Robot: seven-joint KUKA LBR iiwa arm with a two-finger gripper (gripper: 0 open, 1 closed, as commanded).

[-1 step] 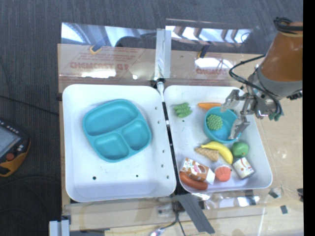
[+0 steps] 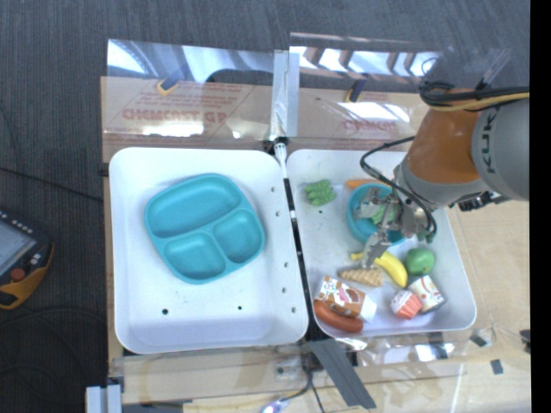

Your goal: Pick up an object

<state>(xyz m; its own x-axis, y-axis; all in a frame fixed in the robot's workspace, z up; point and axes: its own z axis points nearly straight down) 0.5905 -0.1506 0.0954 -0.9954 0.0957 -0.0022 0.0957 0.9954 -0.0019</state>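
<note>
Gripper (image 2: 375, 249) seen lower right of frame, fingers apparently parted, tips just above banana (image 2: 393, 269); nothing visibly held between them.

The claw (image 2: 376, 249) hangs low over the right bin (image 2: 456, 312), just above the banana (image 2: 393, 269), and its grip is perhaps too blurred to read. Near it lie a green apple (image 2: 420, 260), a cupcake (image 2: 417, 298) and a hot dog (image 2: 337, 318) toward the desk's front edge. The left bin (image 2: 129, 317) carries a blue divided plate (image 2: 204, 226).
</note>
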